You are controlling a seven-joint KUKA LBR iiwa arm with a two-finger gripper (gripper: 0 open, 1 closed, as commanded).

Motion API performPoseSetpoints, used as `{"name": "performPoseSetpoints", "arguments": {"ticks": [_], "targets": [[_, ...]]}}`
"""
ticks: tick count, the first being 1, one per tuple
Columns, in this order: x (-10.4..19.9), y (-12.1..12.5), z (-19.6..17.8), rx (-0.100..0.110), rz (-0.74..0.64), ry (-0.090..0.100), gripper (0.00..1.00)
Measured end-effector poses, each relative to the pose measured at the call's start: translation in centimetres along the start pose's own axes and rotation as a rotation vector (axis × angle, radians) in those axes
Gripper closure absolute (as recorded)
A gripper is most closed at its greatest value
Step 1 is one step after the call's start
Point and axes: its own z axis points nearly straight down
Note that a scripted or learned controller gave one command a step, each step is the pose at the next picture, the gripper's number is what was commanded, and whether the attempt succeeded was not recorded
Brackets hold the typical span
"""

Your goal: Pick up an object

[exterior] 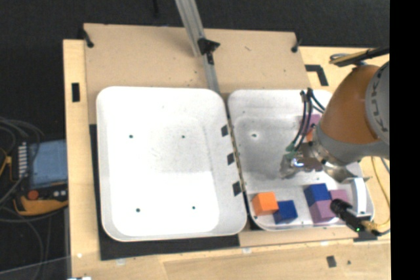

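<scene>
Tool (293, 164) of the grey, orange-banded arm (351, 116) hangs low over the bare middle of the right-hand shallow white bin (262, 116); whether it is released or clenched cannot be told from this blurred angle, and nothing visibly sits in it. Candidate objects cluster along the bin's near edge, probably within easy reach: an orange cube (265, 202), a small blue cube (286, 212), a larger blue block (317, 193) and a purple block (321, 210). Beside it, the left-hand white bin (164, 160) shares the table (197, 52).

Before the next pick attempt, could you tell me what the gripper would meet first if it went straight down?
Probably the bare floor of the right bin: the gripper points down at a white patch, apart from the orange block and blue block. Depth is uncertain.
</scene>
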Motion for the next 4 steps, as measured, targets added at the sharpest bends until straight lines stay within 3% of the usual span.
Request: {"name": "performPoseSetpoints", "arguments": {"ticks": [1,2,4], "targets": [[-0.2,0.3,-6.4,-0.003,0.001,-0.001,1.0],[-0.2,0.4,-7.0,0.004,-0.001,0.001,1.0],[8.9,3.0,-6.9,0.005,-0.003,0.002,1.0]]}}
